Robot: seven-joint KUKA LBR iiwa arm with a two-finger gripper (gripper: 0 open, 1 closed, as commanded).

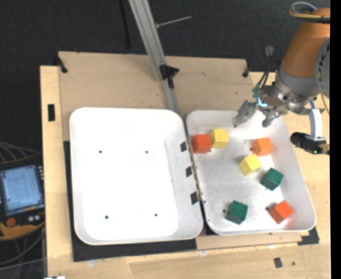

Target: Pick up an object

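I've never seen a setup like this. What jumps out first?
The bright blocks scattered in the right bin: a red block touching a yellow block, plus orange, yellow, green and red ones. Above the bin's far edge hangs the arm's pincer, fingers spread, holding nothing. The left bin sits beside it.

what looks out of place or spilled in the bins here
Nothing stands out. All seven blocks sit inside the right bin, none spilled onto the bench or over the rim. The red block and a yellow block touch near the divider. The gripper, jaws spread, hangs over that bin's far edge, holding nothing.
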